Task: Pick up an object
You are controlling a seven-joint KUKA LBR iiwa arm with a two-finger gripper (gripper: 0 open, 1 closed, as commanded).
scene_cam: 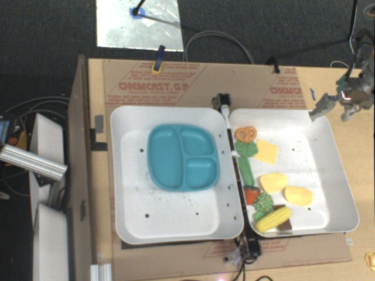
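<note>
The right bin (334,157) holds toy food along its left side: a pretzel (246,134), a yellow cheese slice (267,152), a green vegetable (244,170), two yellow lumps (272,182) (299,195), a red piece (251,195) and a corn cob (273,218). My gripper (335,109) hangs above the bin's far right corner, at the view's right edge. Its two fingers (319,107) stand apart, open, with nothing between them. It is well clear of the food.
A blue divided plate (183,157) lies in the left bin (132,174). A black ridge (233,168) separates the two bins. Bare white floor spreads over the right bin's far and right parts. Cables run behind the bench.
</note>
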